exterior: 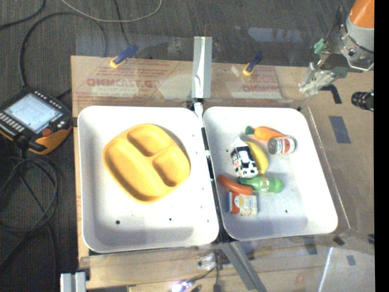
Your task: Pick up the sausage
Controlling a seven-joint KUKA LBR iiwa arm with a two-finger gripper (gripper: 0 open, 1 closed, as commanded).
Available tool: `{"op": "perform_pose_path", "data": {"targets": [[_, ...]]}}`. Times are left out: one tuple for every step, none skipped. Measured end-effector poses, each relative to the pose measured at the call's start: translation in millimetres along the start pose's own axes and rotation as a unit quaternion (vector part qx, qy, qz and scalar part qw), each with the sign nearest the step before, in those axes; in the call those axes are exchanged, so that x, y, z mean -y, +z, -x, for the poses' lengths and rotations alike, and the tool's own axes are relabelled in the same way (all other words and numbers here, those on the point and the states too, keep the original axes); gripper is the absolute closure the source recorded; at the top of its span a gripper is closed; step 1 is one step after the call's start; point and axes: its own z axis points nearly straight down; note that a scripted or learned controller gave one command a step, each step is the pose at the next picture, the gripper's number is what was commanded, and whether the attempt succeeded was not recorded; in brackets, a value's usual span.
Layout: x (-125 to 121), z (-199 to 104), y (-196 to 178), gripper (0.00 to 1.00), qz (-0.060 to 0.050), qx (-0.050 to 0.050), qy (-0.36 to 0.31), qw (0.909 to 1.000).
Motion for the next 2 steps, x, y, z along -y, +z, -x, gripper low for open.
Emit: {"op": "perform_pose_path", "data": {"targets": [[-0.3, 0.2, -9.2, 1.0, 0.0, 0.002, 0.0, 1.0], [-0.6, 0.5, -18.4, 1.0, 0.0, 0.004, 0.0, 1.0]]}}
